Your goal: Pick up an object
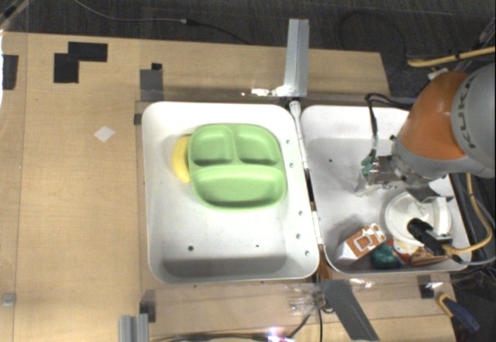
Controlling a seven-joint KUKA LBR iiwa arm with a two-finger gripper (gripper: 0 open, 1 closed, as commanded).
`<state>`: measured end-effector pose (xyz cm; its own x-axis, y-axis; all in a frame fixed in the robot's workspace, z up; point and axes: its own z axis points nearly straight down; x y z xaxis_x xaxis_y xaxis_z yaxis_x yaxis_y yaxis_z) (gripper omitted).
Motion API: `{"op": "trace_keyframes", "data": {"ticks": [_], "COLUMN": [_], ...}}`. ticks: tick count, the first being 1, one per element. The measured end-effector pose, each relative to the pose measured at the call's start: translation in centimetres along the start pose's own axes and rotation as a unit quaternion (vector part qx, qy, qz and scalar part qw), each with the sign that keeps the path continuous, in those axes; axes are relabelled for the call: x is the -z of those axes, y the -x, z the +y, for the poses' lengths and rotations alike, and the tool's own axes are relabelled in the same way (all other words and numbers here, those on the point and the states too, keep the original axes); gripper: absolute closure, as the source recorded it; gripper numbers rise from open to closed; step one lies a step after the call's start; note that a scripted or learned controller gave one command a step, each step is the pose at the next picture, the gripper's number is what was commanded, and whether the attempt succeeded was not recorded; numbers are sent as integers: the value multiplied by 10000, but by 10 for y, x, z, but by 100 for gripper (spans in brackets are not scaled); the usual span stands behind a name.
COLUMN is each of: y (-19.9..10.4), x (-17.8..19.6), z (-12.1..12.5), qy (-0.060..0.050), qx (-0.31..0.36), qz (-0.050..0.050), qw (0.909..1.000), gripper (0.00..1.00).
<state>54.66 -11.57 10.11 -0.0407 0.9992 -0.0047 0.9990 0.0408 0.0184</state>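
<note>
Against the near wall of the right bin [333,177], a small orange-and-white box [365,240] is seen, with a teal lump [382,257] touching it on its near right side. These two are judged the likeliest things to be picked, being closest to the arm. The gripper [374,171] is found farther back in the same bin, over bare floor, apart from the box and nothing is seen held in it. Whether it is open or closed cannot be told. For a good pick, the gripper should be brought toward the near wall and centred over the box alone, so that the lump is not nudged and the wall is not struck on the way down.

In the left bin [217,247], well apart from the gripper, a green divided plate [236,164] is laid flat, with a yellow thing [180,158] partly hidden under its left edge. Beyond both bins, the desk [70,201] is seen.
</note>
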Motion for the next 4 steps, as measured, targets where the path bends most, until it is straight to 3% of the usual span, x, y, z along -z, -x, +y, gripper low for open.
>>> {"op": "trace_keyframes", "data": {"ticks": [1, 2, 3, 4], "y": [0, -31, -39, -39], "x": [0, -13, 85, 96], "z": [0, 23, 21, 23], "qy": [-2, -35, -60, -39], "qx": [-2, 268, 540, 559], "qz": [2, 16, 23, 22], "qw": [10000, 9996, 9985, 9984], "gripper": [0, 0, 0, 100]}}
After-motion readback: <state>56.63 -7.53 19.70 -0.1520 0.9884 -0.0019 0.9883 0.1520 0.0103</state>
